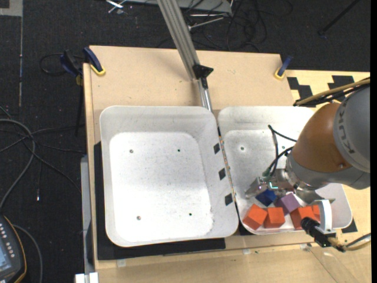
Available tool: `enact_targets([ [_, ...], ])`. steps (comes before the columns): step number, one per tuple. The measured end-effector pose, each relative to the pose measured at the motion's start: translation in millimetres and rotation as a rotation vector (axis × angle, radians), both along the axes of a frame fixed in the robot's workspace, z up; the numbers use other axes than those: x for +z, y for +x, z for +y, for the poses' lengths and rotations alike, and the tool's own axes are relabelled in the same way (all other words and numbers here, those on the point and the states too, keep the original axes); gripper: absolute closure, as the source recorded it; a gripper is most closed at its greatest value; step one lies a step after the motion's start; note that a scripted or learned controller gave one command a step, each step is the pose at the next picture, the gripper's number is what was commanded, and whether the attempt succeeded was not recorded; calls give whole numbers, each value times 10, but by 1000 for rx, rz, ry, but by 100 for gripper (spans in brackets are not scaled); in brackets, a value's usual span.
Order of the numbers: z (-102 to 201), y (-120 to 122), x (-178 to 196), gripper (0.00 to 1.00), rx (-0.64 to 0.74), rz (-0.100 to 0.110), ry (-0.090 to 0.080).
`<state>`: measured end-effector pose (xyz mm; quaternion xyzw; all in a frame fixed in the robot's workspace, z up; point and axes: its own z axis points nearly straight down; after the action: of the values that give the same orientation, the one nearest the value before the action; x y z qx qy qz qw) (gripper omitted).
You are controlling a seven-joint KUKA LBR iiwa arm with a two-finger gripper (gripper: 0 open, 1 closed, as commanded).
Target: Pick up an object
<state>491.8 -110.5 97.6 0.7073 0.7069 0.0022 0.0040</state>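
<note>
Several small blocks lie crowded in the near corner of the right bin [247, 128]: an orange block [254, 217], a second orange block [275, 217], a red-orange one [306, 215], a purple block [290, 203] and a blue block [266, 197]. My gripper [266, 188] hangs low over this cluster, just above the blue block, at the end of the grey and orange arm [327, 149]. The wrist and cables hide the fingertips.
The left bin [156, 173] lies beside the right one, their rims meeting at the middle. A metal pole [182, 34] slants down from the top to the bins' far edge. Clamps [94, 61] hold the bench corners.
</note>
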Motion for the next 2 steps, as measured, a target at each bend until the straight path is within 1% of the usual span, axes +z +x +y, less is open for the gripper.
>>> enact_targets([
  [1,-34,-7,539,0,3,3,1],
  [2,-240,18,13,0,1,-1,6],
])
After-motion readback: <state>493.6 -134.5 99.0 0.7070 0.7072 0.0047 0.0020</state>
